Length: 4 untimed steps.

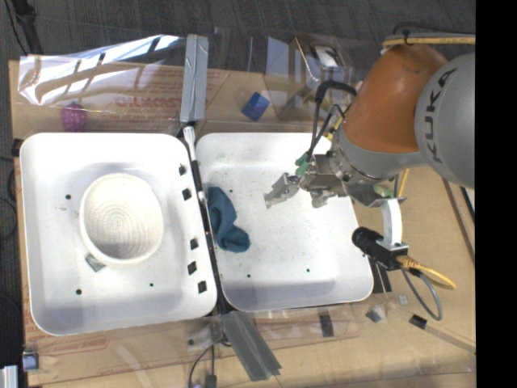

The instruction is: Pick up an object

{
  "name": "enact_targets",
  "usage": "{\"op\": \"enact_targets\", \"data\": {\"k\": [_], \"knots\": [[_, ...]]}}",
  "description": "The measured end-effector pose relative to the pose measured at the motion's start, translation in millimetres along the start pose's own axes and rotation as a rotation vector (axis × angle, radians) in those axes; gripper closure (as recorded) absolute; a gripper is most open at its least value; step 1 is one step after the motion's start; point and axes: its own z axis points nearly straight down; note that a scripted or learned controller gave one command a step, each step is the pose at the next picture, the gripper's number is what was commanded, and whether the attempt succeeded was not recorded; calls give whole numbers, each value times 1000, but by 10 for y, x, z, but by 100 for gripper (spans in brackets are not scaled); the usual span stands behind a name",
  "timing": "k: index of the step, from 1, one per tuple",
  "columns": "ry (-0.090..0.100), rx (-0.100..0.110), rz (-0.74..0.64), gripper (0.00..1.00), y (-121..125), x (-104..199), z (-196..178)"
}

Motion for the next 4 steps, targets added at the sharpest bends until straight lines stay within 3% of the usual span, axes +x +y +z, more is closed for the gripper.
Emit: {"op": "enact_targets", "data": {"k": [1,2,3,4], "knots": [[2,2,-181,0,9,51,1610],[2,8,-185,100,13,44,1550],[-1,-3,30,100,373,478,776],[-1,-2,30,0,372,477,777]]}}
